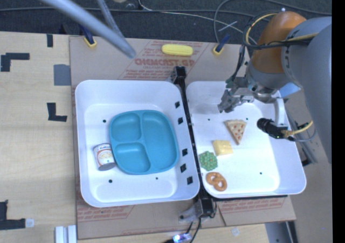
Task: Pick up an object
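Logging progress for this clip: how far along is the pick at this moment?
Early stage. Done: the gripper has been brought over the right bin, near its back left part. In hand: nothing is seen between its fingers. Left: the grasp and lift. The pizza slice, cheese cube, broccoli and pretzel all lie on the bin floor; the can and blue tray sit in the left bin.
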`<state>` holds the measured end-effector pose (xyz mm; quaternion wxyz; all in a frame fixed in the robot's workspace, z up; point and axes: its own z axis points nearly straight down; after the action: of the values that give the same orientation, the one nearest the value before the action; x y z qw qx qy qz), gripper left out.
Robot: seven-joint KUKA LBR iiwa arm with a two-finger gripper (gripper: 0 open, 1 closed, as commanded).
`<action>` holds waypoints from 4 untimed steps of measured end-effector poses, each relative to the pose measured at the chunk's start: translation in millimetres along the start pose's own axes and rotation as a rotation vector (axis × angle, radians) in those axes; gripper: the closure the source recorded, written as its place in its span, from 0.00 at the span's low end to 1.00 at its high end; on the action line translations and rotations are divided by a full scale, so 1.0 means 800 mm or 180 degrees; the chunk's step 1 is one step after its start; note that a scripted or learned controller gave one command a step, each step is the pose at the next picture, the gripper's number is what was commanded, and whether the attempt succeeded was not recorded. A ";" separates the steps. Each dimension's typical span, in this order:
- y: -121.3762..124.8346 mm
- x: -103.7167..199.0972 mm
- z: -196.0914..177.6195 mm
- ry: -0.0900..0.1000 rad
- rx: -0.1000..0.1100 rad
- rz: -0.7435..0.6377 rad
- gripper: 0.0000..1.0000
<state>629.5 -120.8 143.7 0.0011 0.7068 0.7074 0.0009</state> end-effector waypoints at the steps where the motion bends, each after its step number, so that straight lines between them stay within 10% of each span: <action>1: -0.008 0.001 -0.056 0.0001 0.0001 -0.0002 1.00; 2: -0.006 -0.008 -0.114 -0.0002 -0.0002 -0.0001 1.00; 4: -0.023 0.118 -0.115 0.0003 0.0016 -0.0015 1.00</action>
<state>611.1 -26.2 235.3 -0.0010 0.7052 0.7090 -0.0005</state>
